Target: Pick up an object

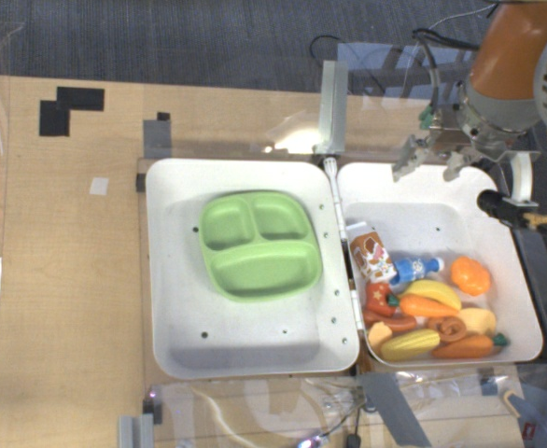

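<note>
The gripper (432, 161) hangs over the far edge of the right bin (413, 208), its two fingers spread apart with nothing between them. The things to pick lie heaped at that bin's near end — a small carton (371, 256), a blue bottle (415, 269), an orange (470, 275), a banana (432, 293). A green plate (258, 244) sits in the left bin (175, 325).

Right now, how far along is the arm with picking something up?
Nothing looks picked yet. The hand hangs over the right bin's far edge, open, nothing between its fingers. The toy food lies piled at the bin's near end. Left: descend, grasp, lift.
</note>
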{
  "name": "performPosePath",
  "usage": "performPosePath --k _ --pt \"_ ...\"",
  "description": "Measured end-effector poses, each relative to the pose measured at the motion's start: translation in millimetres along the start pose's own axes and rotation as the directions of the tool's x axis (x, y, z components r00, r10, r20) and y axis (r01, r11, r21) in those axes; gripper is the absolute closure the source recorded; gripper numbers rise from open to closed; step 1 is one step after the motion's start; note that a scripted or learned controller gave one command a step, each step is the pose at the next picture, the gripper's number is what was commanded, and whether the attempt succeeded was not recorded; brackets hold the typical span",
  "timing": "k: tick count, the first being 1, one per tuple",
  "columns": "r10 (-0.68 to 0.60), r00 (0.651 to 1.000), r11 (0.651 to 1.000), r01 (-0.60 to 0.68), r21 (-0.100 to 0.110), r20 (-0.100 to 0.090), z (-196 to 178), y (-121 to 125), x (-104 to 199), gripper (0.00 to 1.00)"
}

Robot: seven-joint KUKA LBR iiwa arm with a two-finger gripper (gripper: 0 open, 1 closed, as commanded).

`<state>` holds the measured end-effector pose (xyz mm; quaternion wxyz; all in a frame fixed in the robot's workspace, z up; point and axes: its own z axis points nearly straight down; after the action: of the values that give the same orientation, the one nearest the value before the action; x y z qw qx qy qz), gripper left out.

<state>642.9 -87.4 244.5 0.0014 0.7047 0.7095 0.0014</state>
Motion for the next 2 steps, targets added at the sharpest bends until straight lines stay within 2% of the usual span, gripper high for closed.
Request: performPosePath --k 1,2 --pt "-0.123 0.992 0.992 0.123 0.002 0.0 142.4 5.5 3.1 0.0" --pt "-0.514 0.858 0.858 0.514 -0.003 0.002 129.2 -8.5 -7.4 0.0"
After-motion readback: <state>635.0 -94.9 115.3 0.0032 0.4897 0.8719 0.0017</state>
